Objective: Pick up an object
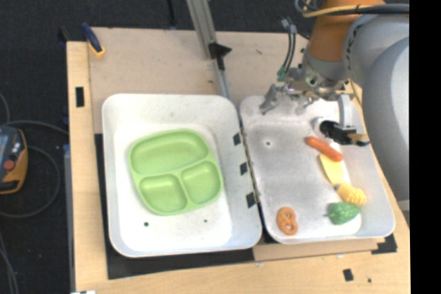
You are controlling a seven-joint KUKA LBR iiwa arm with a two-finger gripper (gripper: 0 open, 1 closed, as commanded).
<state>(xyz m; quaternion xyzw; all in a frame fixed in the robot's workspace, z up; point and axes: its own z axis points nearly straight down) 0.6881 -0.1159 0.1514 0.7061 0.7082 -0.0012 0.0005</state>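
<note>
- Left bin [117, 113]: green divided tray [176, 171].
- Right bin [275, 148], right side: carrot [324, 147], long axis far-left to near-right; corn [342, 181], broccoli [342, 212], pretzel [287, 219] nearby.
- Gripper [284, 97] at far edge, fingers spread, empty.

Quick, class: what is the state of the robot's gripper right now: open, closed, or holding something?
Gripper: cannot be told; it hangs over the far edge of the right bin, nothing visible in it.

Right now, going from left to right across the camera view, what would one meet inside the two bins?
Green divided tray in the left bin → pretzel in the right bin → carrot → green vegetable.
</note>
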